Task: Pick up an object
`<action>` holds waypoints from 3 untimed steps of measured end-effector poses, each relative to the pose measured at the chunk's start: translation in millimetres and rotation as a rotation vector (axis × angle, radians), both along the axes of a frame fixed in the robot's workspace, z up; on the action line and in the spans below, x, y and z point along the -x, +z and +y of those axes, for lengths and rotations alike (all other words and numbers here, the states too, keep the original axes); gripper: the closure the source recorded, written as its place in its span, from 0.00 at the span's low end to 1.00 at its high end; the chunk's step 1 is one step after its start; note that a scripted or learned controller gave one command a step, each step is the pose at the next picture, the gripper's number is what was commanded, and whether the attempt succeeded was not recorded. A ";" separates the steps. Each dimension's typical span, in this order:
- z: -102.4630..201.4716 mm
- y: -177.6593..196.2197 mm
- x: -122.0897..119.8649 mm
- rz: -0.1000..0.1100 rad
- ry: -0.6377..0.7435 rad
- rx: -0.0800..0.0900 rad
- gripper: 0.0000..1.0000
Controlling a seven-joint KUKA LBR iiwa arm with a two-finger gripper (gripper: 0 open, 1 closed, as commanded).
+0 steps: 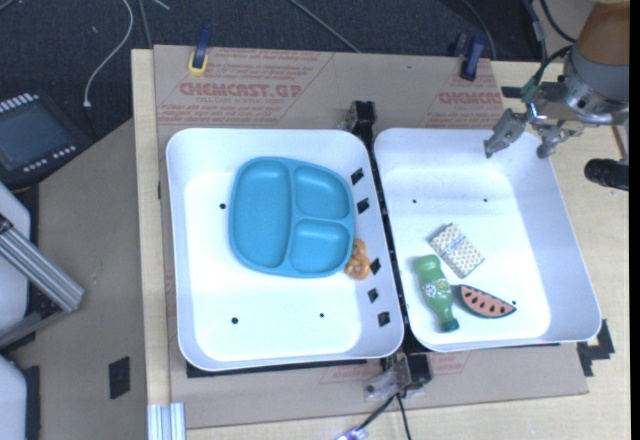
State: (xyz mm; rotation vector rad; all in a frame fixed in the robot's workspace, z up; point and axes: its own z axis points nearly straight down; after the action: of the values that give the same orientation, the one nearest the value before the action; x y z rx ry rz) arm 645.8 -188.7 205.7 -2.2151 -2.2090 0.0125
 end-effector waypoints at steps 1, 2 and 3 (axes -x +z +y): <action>0.5 9.1 -3.2 -0.015 0.003 0.003 0.00; 6.9 -34.7 -3.7 -0.010 0.004 0.002 0.00; 7.7 -76.4 -3.3 -0.010 0.004 0.003 0.00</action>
State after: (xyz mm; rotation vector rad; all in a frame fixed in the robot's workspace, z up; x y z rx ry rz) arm 649.1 -181.0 129.3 -2.2172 -2.2198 0.0038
